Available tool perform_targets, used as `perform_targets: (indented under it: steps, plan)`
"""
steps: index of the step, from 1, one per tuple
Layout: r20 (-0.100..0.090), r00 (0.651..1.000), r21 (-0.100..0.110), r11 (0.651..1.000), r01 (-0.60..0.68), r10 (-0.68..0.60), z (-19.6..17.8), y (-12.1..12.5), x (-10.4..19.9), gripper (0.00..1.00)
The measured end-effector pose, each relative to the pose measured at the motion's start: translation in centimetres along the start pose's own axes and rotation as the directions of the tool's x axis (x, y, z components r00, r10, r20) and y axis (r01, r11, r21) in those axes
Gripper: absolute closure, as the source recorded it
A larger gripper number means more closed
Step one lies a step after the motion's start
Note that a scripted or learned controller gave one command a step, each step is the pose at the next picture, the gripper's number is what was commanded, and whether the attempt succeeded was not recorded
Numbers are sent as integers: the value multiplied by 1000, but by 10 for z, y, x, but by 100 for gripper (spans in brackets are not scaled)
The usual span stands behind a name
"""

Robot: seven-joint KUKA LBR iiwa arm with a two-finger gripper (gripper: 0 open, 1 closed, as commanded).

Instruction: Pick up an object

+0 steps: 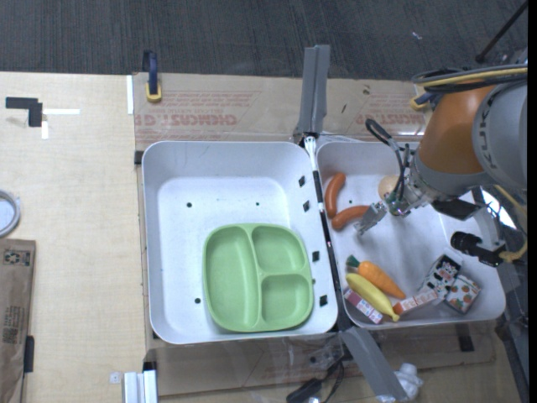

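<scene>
Gripper [375,217] hangs low in the right bin [419,250], its tip just beside the lower sausage [349,217], perhaps touching that sausage's right end. Whether its jaws are spread or pressed together I cannot tell; nothing shows clearly between them. A second sausage [335,191] lies above and to the left, near the bin's left wall. Nearer the front edge sit a carrot [375,277] and a banana [369,295], side by side and touching, with a small printed box [453,284] to their right. The left bin [168,225] holds a green tray [257,277]. The step looks like the approach to a grasp, with the lower sausage the likely target. Next comes straddling it squarely, closing, then lifting straight up.
</scene>
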State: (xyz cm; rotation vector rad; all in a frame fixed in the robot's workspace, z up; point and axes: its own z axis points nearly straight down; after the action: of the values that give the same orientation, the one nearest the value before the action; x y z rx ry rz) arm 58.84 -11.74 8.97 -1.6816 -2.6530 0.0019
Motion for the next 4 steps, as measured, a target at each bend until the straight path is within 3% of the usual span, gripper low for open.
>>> perform_targets:
  steps: [1,2,3,4]
  plan:
    - [2,987,-1,987,158,-158,0,34,-6,0]
    - [3,987,-1,987,159,-159,-8,35,-7,100]
    - [1,985,1,985,-173,173,-115,59,21,100]
    - [3,986,5,986,-170,170,-121,60,21,100]
